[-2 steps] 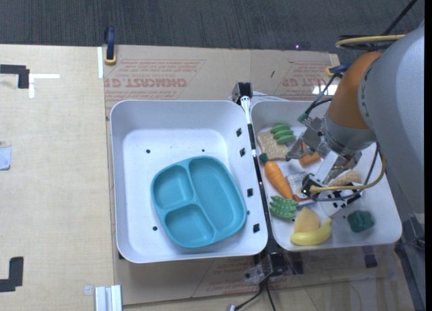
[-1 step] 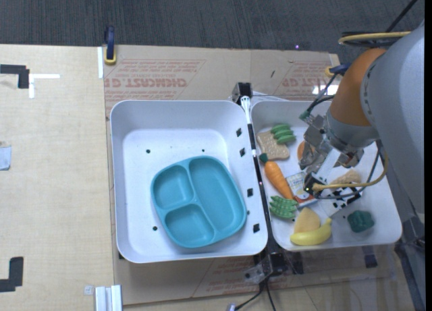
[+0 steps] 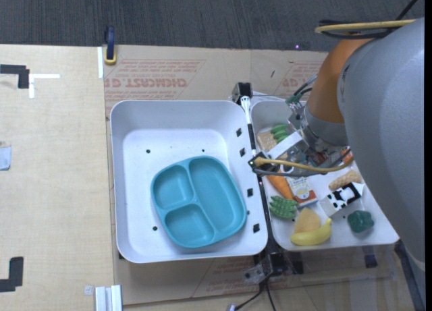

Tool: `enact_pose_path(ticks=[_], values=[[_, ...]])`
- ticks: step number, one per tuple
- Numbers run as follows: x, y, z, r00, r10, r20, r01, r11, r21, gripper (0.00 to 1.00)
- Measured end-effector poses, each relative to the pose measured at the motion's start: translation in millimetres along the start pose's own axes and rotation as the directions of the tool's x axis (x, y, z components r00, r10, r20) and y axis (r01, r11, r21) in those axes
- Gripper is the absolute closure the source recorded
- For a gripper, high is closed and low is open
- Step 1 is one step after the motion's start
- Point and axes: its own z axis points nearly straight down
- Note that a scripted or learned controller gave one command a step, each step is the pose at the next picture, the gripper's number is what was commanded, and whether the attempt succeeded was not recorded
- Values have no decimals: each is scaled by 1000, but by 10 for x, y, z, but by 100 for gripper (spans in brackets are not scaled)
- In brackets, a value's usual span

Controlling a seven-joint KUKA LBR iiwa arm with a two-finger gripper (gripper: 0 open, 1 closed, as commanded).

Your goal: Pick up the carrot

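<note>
While the arm (image 3: 378, 100) reached over the right bin (image 3: 378, 232), its hand (image 3: 304, 151) sat low among the toys.
Whether the hand was spread or pinched could not be told; the carrot (image 3: 280, 185) lay just below it, beside the bin's left wall.

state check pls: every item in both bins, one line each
Blue three-compartment plastic plate: flat in left white bin, nothing on it.
Orange toy carrot: lying in right white bin, ungrasped.
Yellow toy banana: lying near front rim.
Dark green toy broccoli: resting beside banana.
Gripper: low over right bin.
</note>
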Motion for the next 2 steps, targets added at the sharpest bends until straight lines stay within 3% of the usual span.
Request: enact_pose_path(ticks=[1, 2], values=[[0, 0, 0, 1000, -2, 0, 2, 1000, -1, 0], [-550, -178, 7, 1000, -17, 2, 17, 1000, 2, 0]])
